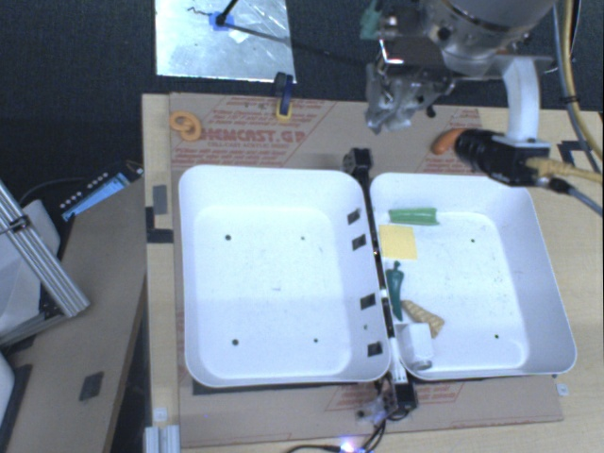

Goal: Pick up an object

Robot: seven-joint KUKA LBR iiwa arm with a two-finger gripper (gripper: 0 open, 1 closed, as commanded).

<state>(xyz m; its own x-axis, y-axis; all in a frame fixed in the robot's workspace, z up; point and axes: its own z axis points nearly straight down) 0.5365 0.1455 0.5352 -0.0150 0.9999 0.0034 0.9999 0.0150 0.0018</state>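
Two white bins sit side by side; the right bin (528,281) holds a green block (413,216), yellow square (397,243) (both near its left wall). Above, the gripper (392,111) hovers.

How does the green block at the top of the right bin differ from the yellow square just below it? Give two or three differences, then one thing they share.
The green block is a long, narrow bar; the yellow square is about as wide as it is long. The green block is dark green, the yellow square pale yellow. The green block lies nearer the bin's far wall, the yellow square closer to the divider. Both rest flat in the right bin, untouched.
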